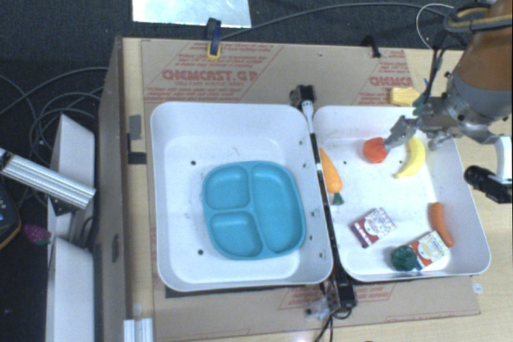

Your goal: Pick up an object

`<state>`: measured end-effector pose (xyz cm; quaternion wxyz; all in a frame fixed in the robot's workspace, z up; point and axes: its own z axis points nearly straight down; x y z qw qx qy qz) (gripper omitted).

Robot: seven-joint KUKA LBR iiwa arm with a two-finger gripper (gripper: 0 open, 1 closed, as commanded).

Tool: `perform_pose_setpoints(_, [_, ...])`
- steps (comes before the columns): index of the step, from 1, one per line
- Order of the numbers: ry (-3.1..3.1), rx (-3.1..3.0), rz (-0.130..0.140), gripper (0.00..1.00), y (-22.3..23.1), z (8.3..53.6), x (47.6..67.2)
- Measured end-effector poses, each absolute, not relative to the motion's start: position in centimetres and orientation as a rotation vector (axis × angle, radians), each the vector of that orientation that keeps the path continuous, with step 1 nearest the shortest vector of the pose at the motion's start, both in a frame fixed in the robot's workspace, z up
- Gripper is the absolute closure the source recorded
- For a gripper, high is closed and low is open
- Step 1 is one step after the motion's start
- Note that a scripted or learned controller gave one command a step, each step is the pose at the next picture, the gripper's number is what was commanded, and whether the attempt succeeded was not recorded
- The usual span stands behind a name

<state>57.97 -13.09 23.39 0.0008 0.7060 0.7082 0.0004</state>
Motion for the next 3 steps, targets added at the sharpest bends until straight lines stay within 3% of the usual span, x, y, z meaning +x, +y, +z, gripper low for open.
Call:
perform_pose_setpoints(1, [2.227, 2.217, -0.001, 0.00, -14.5, 12.0, 63.6])
perform_pose_setpoints(2, [2.221, 2.218, 0.001, 0.00, -16.7, 8.5, 64.7])
perform_pose_setpoints(3, [2.221, 2.214, 0.004, 1.00, -16.8, 9.6, 64.8])
